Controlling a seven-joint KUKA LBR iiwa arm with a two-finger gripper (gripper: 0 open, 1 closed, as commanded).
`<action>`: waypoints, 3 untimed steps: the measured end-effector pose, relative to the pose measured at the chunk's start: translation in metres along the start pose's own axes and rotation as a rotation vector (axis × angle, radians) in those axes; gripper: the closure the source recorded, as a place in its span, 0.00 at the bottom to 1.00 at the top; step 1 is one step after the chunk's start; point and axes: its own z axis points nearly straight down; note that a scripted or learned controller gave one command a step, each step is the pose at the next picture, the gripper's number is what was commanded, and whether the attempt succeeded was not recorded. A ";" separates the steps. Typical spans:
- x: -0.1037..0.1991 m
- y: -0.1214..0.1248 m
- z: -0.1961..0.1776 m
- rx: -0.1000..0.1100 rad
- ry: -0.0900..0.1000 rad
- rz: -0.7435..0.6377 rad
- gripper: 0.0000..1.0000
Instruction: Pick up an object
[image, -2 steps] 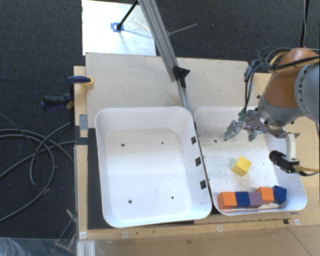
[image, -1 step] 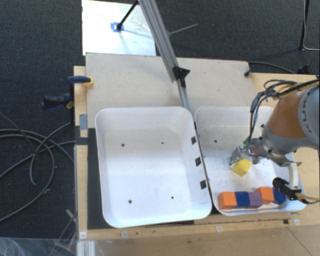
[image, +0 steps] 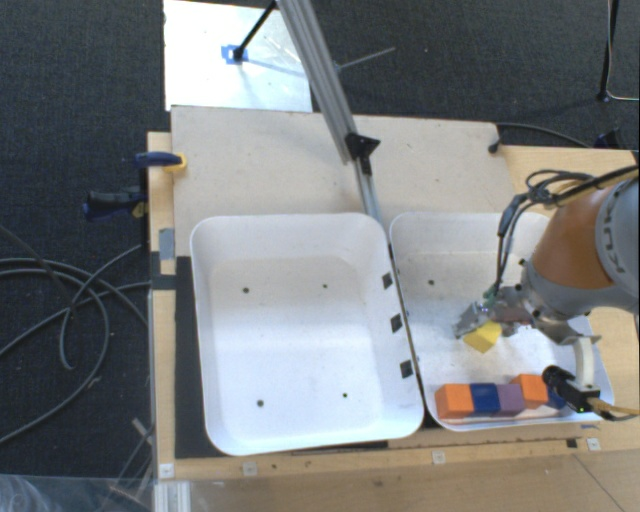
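The arm (image: 585, 250) is seen entering from the right, grey with the orange band above the wrist, reaching down into the right bin (image: 440, 250); the gripper (image: 481, 325) is positioned over the middle of that bin's floor; a yellow block (image: 482, 338) is seen at the fingertips, tilted, apparently clamped between the fingers, though whether it is lifted clear of the bin floor cannot be told from this angle.

Along the near wall of the right bin a row of blocks is laid side by side, touching: an orange block (image: 457, 399) at the left end, then a blue block (image: 485, 398), a purple block (image: 510, 398) and a second orange block (image: 534, 390) at the right end; the row is well apart from the yellow block.

The left bin (image: 215, 300) is set just beside the right one, their rims touching; a slanted metal pole (image: 330, 90) is seen crossing above the bench (image: 270, 160) toward the seam between the bins; loose cables (image: 70, 300) are lying on the dark floor to the left.
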 end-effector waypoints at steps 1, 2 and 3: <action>0.000 0.002 -0.011 -0.005 -0.001 -0.002 1.00; 0.092 -0.008 -0.105 -0.009 0.003 -0.012 1.00; 0.168 0.045 -0.101 -0.006 0.002 -0.013 1.00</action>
